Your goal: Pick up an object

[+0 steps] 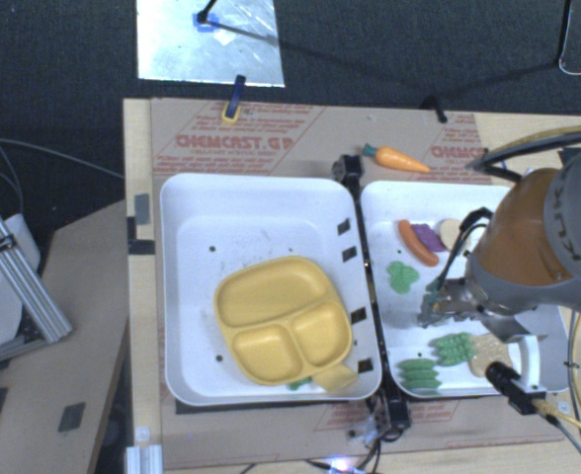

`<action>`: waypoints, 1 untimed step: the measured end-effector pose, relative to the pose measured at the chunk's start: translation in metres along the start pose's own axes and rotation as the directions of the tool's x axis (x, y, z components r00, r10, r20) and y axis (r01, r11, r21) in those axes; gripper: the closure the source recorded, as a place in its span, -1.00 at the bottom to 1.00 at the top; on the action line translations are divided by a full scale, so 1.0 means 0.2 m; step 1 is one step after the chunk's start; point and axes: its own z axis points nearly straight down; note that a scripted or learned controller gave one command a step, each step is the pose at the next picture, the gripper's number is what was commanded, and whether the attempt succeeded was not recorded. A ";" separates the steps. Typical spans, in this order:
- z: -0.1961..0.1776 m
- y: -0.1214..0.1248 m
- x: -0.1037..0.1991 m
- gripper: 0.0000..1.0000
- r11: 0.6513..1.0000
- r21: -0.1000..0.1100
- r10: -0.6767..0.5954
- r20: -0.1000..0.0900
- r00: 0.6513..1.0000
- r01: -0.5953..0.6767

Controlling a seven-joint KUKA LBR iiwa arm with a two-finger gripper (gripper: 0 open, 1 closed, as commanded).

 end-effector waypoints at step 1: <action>-0.05 0.01 0.00 1.00 1.000 -0.002 -0.003 -0.001 1.000 0.003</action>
